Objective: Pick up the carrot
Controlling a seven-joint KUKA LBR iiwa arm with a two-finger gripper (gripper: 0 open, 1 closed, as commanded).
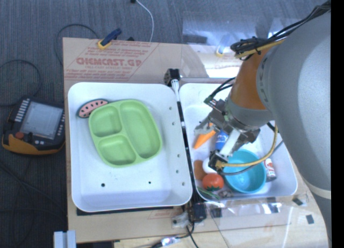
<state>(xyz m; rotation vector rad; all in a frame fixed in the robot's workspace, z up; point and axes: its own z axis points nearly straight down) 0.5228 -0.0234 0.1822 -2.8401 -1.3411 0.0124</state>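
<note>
Presently: two-finger gripper (223, 150) low in right white bin (287, 188), finger state cannot tell. Small orange tapered carrot (202, 139) just beside gripper's left, near bin's left wall; no grasp evident. Nearby: blue round bowl (246, 172), red tomato (213, 181). Judgement: centre over carrot, align across its narrow width, avoid wall. Left bin: green three-compartment plastic tray (124, 132). Cardboard print partly legible, "CHEMCAST GP" (108, 62).
</note>
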